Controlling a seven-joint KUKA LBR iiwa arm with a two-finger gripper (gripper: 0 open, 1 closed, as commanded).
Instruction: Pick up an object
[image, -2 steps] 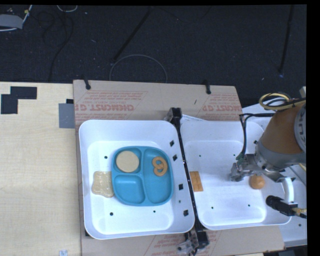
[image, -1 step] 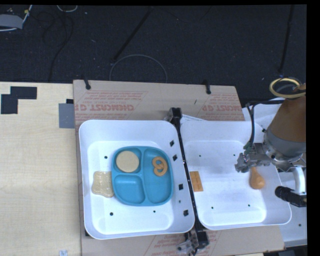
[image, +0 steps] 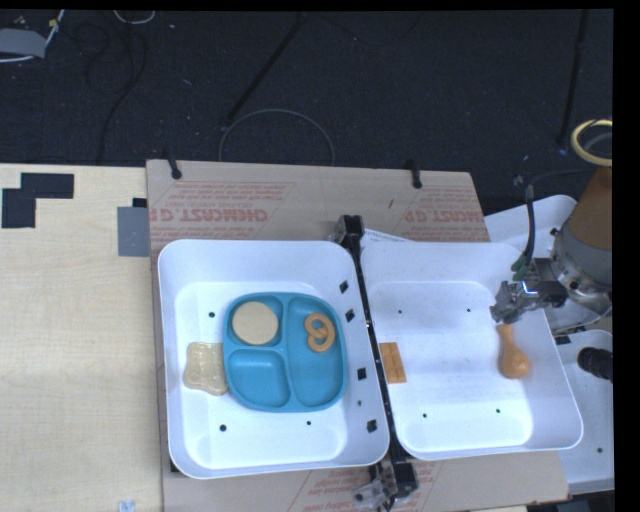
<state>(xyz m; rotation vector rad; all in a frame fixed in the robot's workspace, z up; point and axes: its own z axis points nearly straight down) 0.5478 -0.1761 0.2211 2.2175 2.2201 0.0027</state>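
Note:
A tan-orange drumstick-shaped object (image: 513, 356) lies at the right side of the right bin (image: 450, 420), with its thin end pointing up towards my gripper (image: 508, 308). The gripper sits right at that thin end, low over the bin's right part. The arm's grey wrist and orange band come in from the right edge. In the left bin (image: 190, 440) a blue divided plate (image: 275, 385) carries a round beige cracker (image: 254, 322) and a small pretzel (image: 319, 332). A pale toast-like piece (image: 205, 367) lies against the plate's left edge.
A small orange-brown tag (image: 392, 362) sits by the black divider between the bins. Cardboard (image: 300, 205) lies under both bins, and the wooden bench top extends to the left. Cables run across the dark floor behind.

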